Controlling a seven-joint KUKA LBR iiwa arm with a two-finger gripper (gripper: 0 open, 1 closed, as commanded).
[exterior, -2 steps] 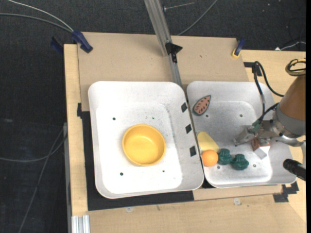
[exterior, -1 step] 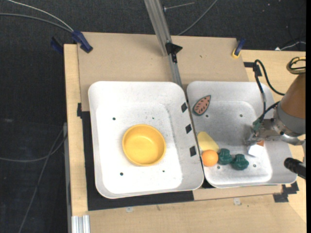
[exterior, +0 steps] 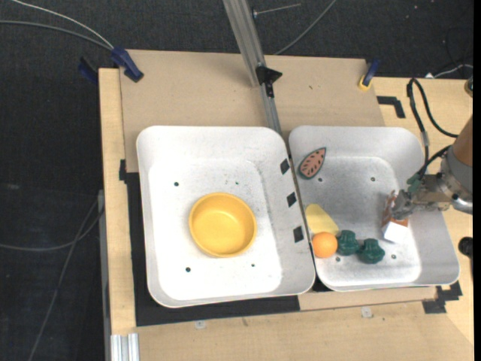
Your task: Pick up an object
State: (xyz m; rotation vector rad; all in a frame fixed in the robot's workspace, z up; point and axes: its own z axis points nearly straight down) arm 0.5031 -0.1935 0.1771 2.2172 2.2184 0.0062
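Two shallow white bins sit side by side on the tan wooden bench (exterior: 203, 89), which fills the middle of the frame. The left white bin (exterior: 161, 201) holds a round yellow plastic bowl (exterior: 222, 223), standing upright a little below the bin's centre.

The right white bin (exterior: 353, 153) carries the rest. Near its upper left corner, against the sloping wall, lies a flat pink leaf-shaped piece with dark veins (exterior: 312, 162). Along the lower left side there is a pale yellow wedge-shaped block (exterior: 320, 218), with a small orange ball (exterior: 324, 244) touching its lower edge. Just to the right of the ball lies a dark green knobbly toy (exterior: 358, 247), stretched out along the bin's lower edge.

The grey arm comes in from the right edge of the frame, and its two-finger gripper (exterior: 394, 215) is down inside the right bin, at its right side. Directly below the fingertips is a small white and orange-red object (exterior: 395, 230), touching or nearly touching them. From here it cannot be told whether the fingers are closed on it or merely over it.

A slanted metal pole (exterior: 244, 28) runs down from the top of the frame toward the gap between the bins.
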